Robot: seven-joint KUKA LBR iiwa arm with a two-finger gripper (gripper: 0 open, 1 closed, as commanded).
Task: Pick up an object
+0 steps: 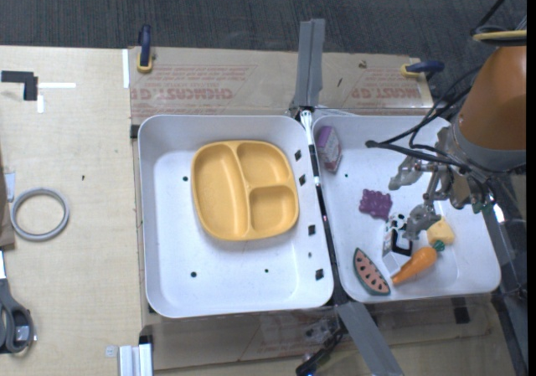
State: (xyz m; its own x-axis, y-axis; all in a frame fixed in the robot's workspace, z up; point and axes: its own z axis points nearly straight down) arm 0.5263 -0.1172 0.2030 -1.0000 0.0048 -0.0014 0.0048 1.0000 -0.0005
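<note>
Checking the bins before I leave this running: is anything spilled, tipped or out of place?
Nothing looks spilled or damaged. The yellow divided plate lies flat in the left bin. The watermelon slice, carrot and purple grapes lie loose in the right bin near the gripper.

Grey arm (469, 161), orange band, black cables, metal hand (410, 228).

I see the yellow three-compartment plastic plate (245, 189) filling the left bin's middle, with bare floor toward its near edge. Right of that plate, purple grapes (375, 203), watermelon slice (371, 272) and orange carrot (414, 265) crowd the other bin.
</note>
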